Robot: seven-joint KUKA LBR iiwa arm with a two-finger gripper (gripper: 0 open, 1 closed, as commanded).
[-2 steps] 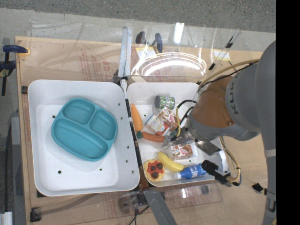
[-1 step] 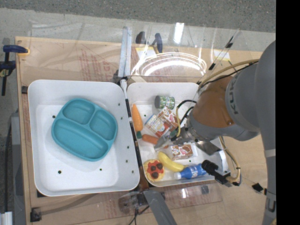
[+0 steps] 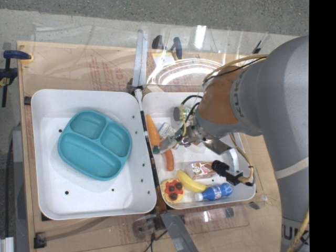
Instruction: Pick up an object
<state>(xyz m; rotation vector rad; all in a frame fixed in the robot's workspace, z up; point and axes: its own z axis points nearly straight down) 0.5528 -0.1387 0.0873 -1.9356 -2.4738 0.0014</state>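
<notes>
Hand (image 3: 173, 139) is low in the right bin (image 3: 157, 100), can't tell if it's open or closed, with the little sausage (image 3: 169, 160) just below it, which looks light, stiff and a bit slick, so I'd pinch across its middle.

Right bin (image 3: 157, 100) crowded w/ toys; left bin (image 3: 47, 106) roomy round blue tray (image 3: 94, 144).

one fixed camera above, slanting down on both bins (image 3: 84, 206)
</notes>
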